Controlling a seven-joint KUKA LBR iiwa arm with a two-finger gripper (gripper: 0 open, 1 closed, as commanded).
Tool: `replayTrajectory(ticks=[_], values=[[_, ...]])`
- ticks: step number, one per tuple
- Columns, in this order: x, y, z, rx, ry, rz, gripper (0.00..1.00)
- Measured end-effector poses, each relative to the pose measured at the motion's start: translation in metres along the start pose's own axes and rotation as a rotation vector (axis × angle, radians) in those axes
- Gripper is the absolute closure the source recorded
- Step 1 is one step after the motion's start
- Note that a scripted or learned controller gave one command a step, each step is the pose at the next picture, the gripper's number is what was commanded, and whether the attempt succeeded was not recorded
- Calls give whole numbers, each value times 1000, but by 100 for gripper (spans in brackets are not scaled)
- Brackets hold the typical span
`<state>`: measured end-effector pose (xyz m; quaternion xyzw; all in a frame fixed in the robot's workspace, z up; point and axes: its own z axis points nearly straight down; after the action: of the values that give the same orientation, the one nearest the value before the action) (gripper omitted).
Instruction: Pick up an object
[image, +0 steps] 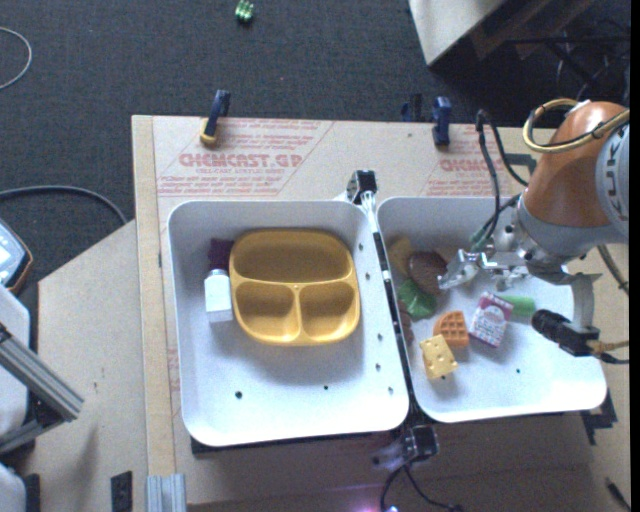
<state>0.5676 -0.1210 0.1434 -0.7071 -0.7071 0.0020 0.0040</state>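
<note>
1. From my seat at the remote station, I see the gripper (470, 268) low over the right bin (590, 385), with the arm (575, 190) reaching in from the right.
2. Its metal fingers point left toward the brown round piece (428, 268). At this slant I cannot tell whether they are spread or closed, and I see nothing between them.
3. The relation that matters: the brown piece lies just left of the fingertips, near the wall between the two bins. I judge it the likeliest target; a short push left and down would reach it.
4. It has no clear long axis, so wrist turn matters little there. A green piece (412, 298) sits just below it, touching or nearly so.
5. Other candidates lie below the gripper: a pink-and-white packet (490, 322), a waffle (452, 328), a cheese block (437, 356), and a green stick (520, 302) just beside the packet.
6. The bin floor is smooth, white and shallow. Things there may slide if nudged.
7. Room is tight on the left because of the wall, looser toward the bin's near edge.
8. The left bin (200, 400) holds a yellow divided tray (295, 285) and a small white bottle (218, 296), well apart from the gripper.
</note>
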Motion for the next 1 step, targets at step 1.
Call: replayTrajectory(ticks=[1], values=[[1,0,53,-3,-1,-1,0]])
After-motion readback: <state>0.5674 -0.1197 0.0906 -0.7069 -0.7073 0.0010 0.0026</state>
